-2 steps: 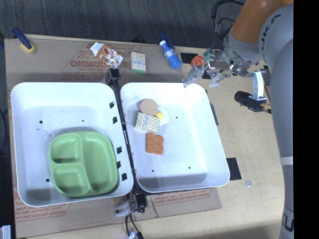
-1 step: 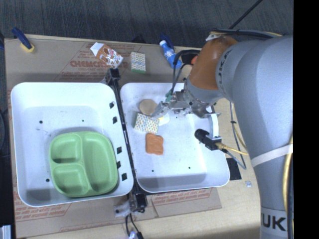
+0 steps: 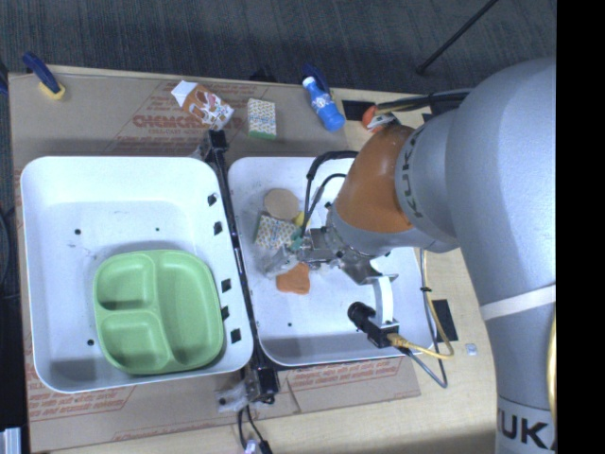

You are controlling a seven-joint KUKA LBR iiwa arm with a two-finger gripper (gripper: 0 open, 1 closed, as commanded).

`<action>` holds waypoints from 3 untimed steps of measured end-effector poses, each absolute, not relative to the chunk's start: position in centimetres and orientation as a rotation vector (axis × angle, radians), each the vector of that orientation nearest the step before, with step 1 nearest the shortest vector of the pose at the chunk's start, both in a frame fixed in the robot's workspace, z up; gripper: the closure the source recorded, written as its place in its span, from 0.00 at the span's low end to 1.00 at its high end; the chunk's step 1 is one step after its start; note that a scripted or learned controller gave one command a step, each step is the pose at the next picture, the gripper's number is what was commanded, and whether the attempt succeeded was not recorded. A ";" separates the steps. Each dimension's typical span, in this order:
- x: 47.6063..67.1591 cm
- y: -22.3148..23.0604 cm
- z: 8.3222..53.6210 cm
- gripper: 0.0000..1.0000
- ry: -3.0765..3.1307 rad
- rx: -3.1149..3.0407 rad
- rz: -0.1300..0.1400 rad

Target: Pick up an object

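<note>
In the right bin [image 3: 326, 346] lie a round tan disc [image 3: 281, 201], a patterned packet [image 3: 273, 234] and an orange piece [image 3: 294, 281]. My gripper [image 3: 301, 248] reaches down into this bin from the right. It hangs over the packet's right edge, just above the orange piece. The wrist hides the fingers. A green divided plate [image 3: 158, 310] rests in the left bin [image 3: 57, 197].
Behind the bins, on the cardboard, lie a blue bottle [image 3: 324, 104], a small patterned box [image 3: 262, 118] and a crumpled wrapper [image 3: 202, 105]. A blue-and-yellow clamp [image 3: 43, 76] sits at the far left corner. The arm's big grey body [image 3: 492, 206] covers the bench's right side.
</note>
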State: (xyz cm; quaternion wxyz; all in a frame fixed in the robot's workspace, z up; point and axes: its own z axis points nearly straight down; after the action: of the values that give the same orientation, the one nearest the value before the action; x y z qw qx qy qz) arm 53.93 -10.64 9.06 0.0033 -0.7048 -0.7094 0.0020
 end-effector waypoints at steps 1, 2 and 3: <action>54.0 -10.7 10.1 1.00 -2.230 -2.206 0.007; 47.9 -11.2 21.6 1.00 -2.225 -2.217 0.001; 47.6 -17.6 20.4 1.00 -2.225 -2.217 0.001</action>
State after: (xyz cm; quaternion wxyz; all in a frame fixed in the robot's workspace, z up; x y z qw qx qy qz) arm 47.63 -17.59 20.37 0.0002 -0.7057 -0.7085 0.0004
